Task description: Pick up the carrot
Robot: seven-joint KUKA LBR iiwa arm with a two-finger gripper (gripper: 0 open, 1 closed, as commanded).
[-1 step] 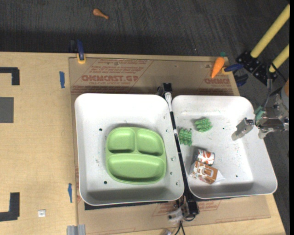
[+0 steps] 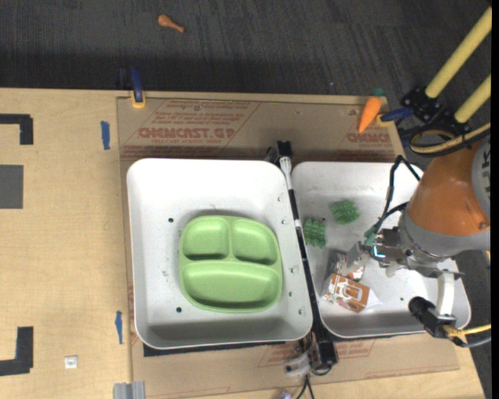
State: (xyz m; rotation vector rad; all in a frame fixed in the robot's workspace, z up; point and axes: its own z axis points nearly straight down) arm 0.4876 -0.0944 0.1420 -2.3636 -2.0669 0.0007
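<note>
A small orange carrot (image 2: 369,114) with a green top lies on the brown board behind the right bin (image 2: 366,175), outside both bins. My gripper (image 2: 353,263) is low inside the right bin, well in front of the carrot. It hovers right over a brown and white packet (image 2: 348,292). Nothing orange is at the gripper. The arm's orange band (image 2: 446,204) covers the bin's right side.
Two green toy pieces (image 2: 343,210) (image 2: 314,231) lie in the right bin's back left. The left bin (image 2: 156,234) holds a green divided plate (image 2: 231,261). Another small orange item (image 2: 170,23) lies on the dark floor at the far back. Yellow poles (image 2: 460,54) and black cables crowd the back right corner.
</note>
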